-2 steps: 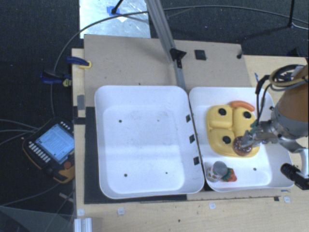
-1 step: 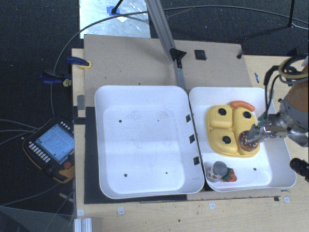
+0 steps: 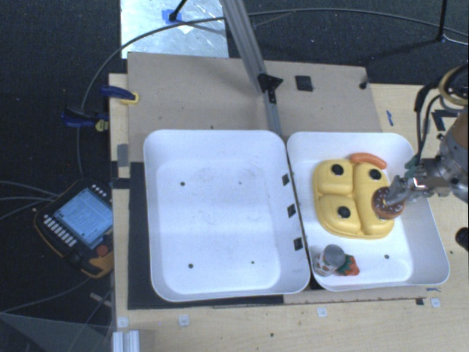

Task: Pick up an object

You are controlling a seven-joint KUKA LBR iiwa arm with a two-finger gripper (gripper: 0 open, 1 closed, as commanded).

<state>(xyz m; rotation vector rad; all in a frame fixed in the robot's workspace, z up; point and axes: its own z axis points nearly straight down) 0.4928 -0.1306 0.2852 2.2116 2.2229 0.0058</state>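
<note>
Right now I see the gripper (image 3: 396,194) over a yellow tray's (image 3: 344,200) right edge beside a brown round piece (image 3: 385,204); an orange sausage (image 3: 367,159) lies behind; grip unclear.

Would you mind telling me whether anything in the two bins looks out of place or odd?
Nothing looks spilled or broken. All the objects crowd the right bin: a yellow toy with an orange piece at its far edge, and a small grey-and-orange item in the near corner. The gripper sits at the toy's right edge.
</note>
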